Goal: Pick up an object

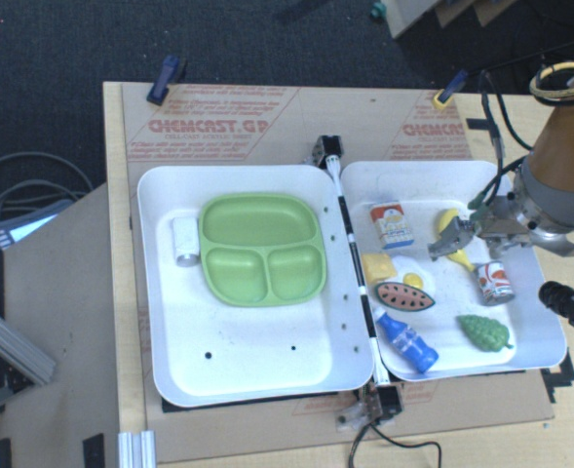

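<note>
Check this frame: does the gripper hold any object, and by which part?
It cannot be told. The gripper hangs over the right bin at the yellow banana, but a hold on it is not visible.

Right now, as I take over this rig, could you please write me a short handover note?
Gripper: low over the right white bin, at the yellow banana-shaped toy; fingers too unclear to judge, nothing visibly held.
Right bin also holds: small red-and-white carton, yellow block, watermelon-slice toy, blue bottle, red-and-white can, green leafy toy.
Left white bin: green divided plate, small white cylinder.
Done: no pick confirmed. Left: grasp and lift one object.
</note>
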Controlling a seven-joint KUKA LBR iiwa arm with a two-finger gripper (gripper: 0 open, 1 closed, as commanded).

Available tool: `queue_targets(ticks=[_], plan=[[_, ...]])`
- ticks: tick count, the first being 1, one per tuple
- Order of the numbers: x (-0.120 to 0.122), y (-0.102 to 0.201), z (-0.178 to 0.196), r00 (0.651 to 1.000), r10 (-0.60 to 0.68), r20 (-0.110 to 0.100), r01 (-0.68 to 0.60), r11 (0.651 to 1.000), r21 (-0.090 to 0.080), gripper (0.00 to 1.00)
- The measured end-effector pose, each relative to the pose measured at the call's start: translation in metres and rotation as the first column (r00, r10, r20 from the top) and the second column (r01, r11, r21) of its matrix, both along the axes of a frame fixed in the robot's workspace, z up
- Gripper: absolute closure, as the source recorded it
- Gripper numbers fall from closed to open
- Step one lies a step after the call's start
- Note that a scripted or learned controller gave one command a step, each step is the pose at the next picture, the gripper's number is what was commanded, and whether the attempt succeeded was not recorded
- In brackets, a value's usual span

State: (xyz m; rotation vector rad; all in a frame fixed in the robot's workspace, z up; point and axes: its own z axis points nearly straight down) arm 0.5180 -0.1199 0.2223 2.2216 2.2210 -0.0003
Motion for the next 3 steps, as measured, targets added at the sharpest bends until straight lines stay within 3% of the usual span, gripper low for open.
queue_targets(ticks=[1,2,3], plan=[[0.015,0.015,-0.133,1.0,-0.001,-0.003,0.001,1.0,0.001,0.0],[0.016,0.015,-0.123,1.0,-0.001,0.001,0.001,1.0,0.0,1.0],[0.016,0.015,-0.123,1.0,-0.001,0.001,0.001,1.0,0.0,0.0]])
